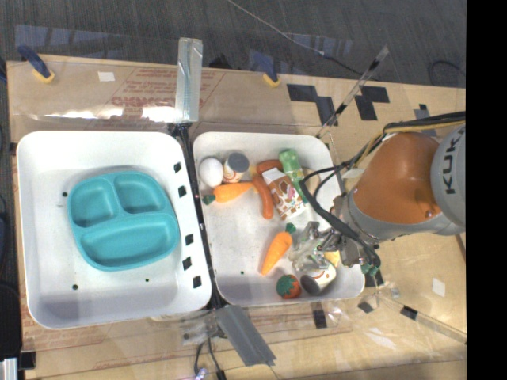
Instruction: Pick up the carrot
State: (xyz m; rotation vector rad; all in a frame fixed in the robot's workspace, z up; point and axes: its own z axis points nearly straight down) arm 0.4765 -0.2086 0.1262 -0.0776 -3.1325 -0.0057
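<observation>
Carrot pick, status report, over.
Claw low in right bin, beside the nearer carrot. Nothing seen in its grip. Second carrot by egg. Toy food crowds claw.

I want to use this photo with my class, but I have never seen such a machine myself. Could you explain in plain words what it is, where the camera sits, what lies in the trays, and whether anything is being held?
The camera hangs above a bench and looks down at a slant. The grey and orange shape on the right is a robot arm reaching in. At its tip is the end effector, the part meant to grasp things. It hangs low over the right bin, next to a carrot. I cannot tell if its fingers are open or shut, and nothing is clearly held.

The left bin holds a blue divided plate. The right bin holds toy food: a second carrot, an egg, a sausage, a green bottle, a small carton and some pieces I cannot make out.
</observation>
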